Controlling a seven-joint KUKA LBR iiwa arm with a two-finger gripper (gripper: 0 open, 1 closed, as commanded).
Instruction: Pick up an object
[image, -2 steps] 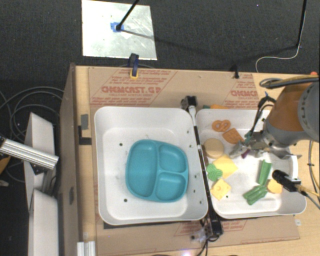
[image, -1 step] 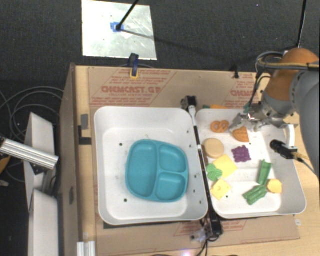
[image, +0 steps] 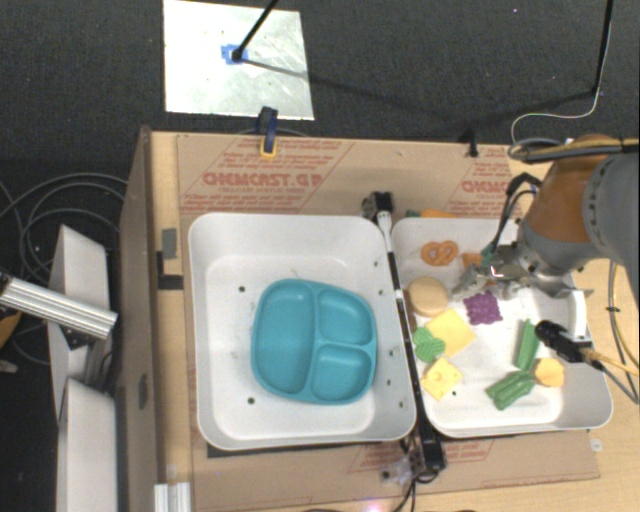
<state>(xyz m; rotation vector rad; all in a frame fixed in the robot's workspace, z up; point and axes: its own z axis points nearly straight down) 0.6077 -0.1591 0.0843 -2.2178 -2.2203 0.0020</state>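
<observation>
Sitting on a cardboard-lined bench (image: 300, 175) over dark carpet (image: 80, 80), two white bins (image: 230, 250), pincer (image: 490, 272) state unclear.

Bulky rounded grey metal robot arm (image: 610, 215), broad orange band (image: 560, 200) above its wrist, thin dark cables looped beside the band, small metallic two-finger gripper (image: 490, 272) with tangled wires and a faint red light at its base

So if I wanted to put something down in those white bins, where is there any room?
The left white bin has bare floor all around the blue divided plate, widest along its left wall. The right white bin is crowded with toy food: pretzel, purple grapes, yellow cheese wedge. The gripper sits there too.
</observation>
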